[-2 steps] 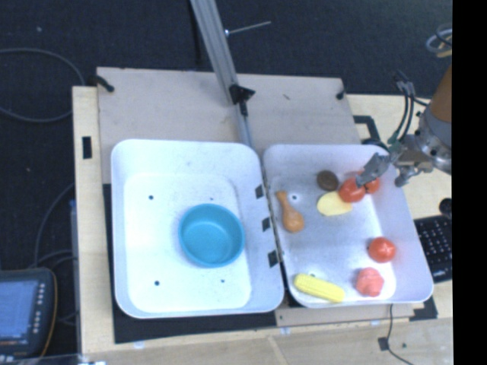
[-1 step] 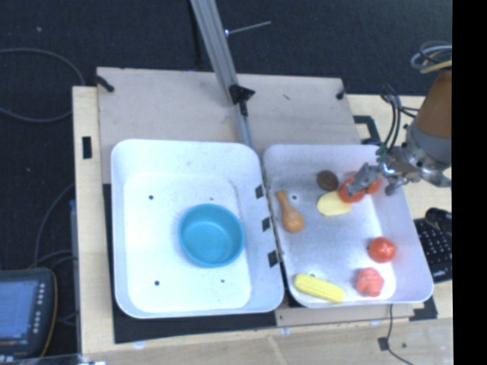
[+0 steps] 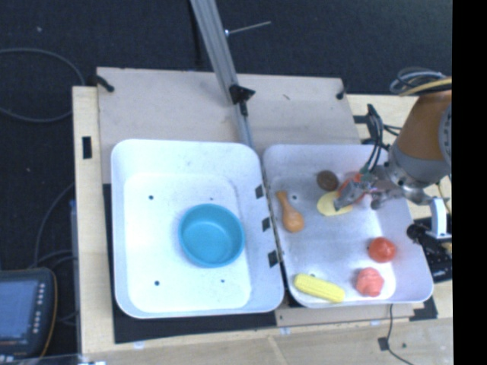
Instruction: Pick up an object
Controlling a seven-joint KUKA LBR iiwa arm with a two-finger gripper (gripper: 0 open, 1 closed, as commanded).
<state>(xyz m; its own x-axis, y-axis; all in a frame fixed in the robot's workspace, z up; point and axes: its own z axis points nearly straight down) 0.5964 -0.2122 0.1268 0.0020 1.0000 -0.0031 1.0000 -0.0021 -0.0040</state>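
On the counter, the left bin is seen first, and a blue bowl is found toward its five o'clock. Across the divide, in the right bin, a small orange gourd-shaped toy is spotted at nine o'clock, a corn cob at seven o'clock and a brown ball up at eleven. Near the centre, a flat yellow piece is being met by the claw, which is parked right over its two o'clock edge. Whether the claw is spread or pinching cannot be told; the tips are blurred against the piece. Further right, a red ball and a pink lump are passed at four and five o'clock.

The yellow piece is judged light, thin and probably smooth plastic, likely to slide; its edges across the narrow width would be best taken. No writing or brand can be read anywhere.
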